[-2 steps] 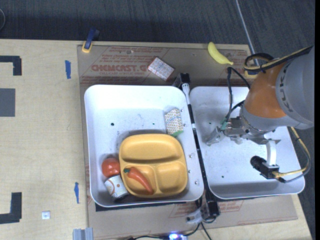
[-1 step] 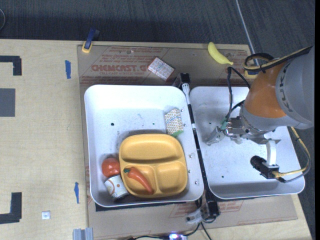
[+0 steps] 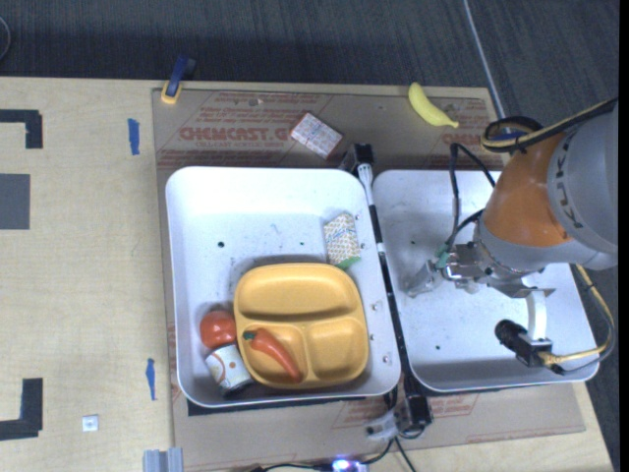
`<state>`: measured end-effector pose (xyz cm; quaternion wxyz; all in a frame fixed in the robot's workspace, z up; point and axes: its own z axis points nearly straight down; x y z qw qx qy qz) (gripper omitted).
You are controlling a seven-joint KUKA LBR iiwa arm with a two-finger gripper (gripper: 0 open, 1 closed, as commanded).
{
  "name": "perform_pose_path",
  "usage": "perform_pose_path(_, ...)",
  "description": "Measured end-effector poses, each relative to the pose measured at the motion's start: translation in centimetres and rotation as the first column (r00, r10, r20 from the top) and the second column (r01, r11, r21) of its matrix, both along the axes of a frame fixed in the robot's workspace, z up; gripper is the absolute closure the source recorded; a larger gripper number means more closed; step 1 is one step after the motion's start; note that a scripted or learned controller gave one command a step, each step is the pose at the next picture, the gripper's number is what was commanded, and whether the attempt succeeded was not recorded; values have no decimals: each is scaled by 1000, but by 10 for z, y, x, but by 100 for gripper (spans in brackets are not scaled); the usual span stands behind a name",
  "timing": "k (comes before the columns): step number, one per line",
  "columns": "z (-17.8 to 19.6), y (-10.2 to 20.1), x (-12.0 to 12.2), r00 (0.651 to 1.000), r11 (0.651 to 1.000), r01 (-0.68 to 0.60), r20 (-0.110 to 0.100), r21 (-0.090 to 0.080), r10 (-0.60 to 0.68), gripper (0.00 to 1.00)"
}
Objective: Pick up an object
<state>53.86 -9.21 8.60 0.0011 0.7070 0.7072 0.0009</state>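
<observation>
Nearest the lens, cables (image 3: 393, 426) are lying past the front rim of the left bin (image 3: 197, 224).

Just behind that rim, at the bin's front left, a small cup (image 3: 228, 367) is lying beside a red ball (image 3: 216, 327). Both are touching or nearly touching a yellow tray (image 3: 295, 293). An orange carrot-like piece (image 3: 273, 352) is resting in the tray's front left compartment. A packet (image 3: 341, 237) is lying at the tray's back right corner, close to the bin's right wall.

The arm (image 3: 536, 205) is reaching over the right bin (image 3: 432, 342). Its gripper (image 3: 421, 281) is hanging low over that bin's left part, near the dividing wall. Whether the claw is released or clenched cannot be told at this angle, and nothing is showing in its grasp. Every candidate object is sitting in the other bin, apart from the gripper.

Handling judgement:
- **Carrot:** it is looking light and stiff, and is best taken across its narrow middle.
- **Ball:** it is looking smooth and likely to roll or slip, and the cup is crowding it.
- **Tray:** it is looking rigid but broad, so only a rim pinch is appearing workable.
- **Packet:** it is looking thin and limp, lying flat, and hard to get under.

A banana (image 3: 430, 106) is lying outside the bins, behind the right one.
</observation>
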Motion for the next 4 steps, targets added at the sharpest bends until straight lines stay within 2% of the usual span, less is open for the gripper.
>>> perform_pose_path(1,0,-1,-17,1000,1000,0,1,0,0,0)
perform_pose_path(2,0,0,8,1000,1000,0,0,-1,0,0)
perform_pose_path(3,0,-9,45,1000,1000,-1,0,-1,1,0)
perform_pose_path(4,0,-2,72,1000,1000,-1,0,-1,1,0)
